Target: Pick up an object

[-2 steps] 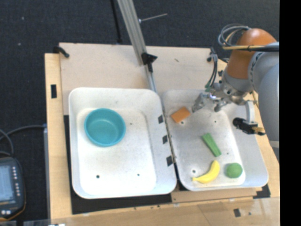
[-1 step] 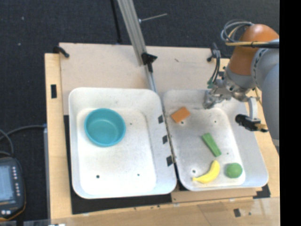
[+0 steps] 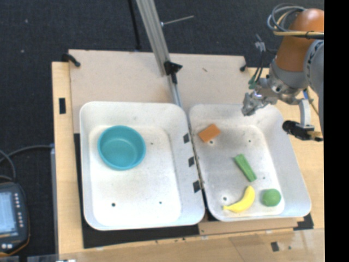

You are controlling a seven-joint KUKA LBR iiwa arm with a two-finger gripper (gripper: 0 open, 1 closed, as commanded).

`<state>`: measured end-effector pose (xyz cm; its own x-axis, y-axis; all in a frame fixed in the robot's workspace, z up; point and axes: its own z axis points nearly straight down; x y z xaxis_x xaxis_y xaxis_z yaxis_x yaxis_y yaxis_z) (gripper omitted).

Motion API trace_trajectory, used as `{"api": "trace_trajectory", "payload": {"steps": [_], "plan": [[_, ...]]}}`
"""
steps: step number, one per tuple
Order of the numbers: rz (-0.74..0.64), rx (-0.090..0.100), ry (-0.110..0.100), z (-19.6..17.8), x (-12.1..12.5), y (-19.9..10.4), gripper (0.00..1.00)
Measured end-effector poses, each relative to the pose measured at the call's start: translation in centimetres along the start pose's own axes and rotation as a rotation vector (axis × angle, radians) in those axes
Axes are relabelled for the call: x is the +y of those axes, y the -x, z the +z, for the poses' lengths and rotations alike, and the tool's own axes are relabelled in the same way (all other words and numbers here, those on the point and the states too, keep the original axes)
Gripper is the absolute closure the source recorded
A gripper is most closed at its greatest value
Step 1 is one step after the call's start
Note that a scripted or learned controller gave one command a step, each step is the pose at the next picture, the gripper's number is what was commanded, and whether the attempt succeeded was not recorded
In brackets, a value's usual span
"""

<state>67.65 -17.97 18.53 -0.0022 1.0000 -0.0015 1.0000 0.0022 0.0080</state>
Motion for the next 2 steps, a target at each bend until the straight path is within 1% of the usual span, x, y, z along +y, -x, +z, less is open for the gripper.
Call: {"api": "trace_trajectory", "payload": {"steps": [1, 2], "plan": [[-0.001, 0.000, 0.000, -5.0, -0.2, -0.1, 1.00], [-0.002, 0.000, -0.001, -8.8, -0.1, 0.1, 1.00]]}}
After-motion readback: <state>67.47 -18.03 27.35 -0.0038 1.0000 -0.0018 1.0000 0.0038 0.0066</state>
